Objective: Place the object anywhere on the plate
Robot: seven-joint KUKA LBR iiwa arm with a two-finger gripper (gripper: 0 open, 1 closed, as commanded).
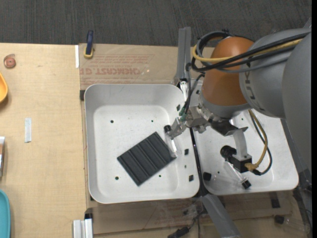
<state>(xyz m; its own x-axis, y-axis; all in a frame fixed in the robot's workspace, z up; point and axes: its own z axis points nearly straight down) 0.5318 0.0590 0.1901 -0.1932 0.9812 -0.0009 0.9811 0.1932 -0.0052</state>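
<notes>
a pale wooden table (39,148) fills the left of the scene, and dark grey carpet (124,9) runs along the far side. a sheet of brown cardboard (129,66) with printed red lettering lies under the far edge of the bins, with a small blue and yellow clamp (89,44) at its far left corner. at the table's left edge sit part of an orange object (2,89), a teal object (4,214) and a small reddish round piece (9,61); a small pale strip (27,130) lies flat on the wood.

two shallow white bins stand side by side. the left bin (99,108) holds the dark ribbed plate (146,158), a flat rectangular slab lying tilted, its corners pointing near and far, in the near right part of that bin. the right bin (277,177) lies mostly under the arm.

the grey arm (277,73) with its orange band (225,73) reaches in from the right, over the wall between the two bins. the end effector (171,133) hangs low at the right side of the left bin, just above the plate's far right corner, touching it or nearly so. no object can be made out between its tips, and i cannot tell whether it is spread or pressed together. black and yellow cables (257,152) loop from the wrist over the right bin.
</notes>
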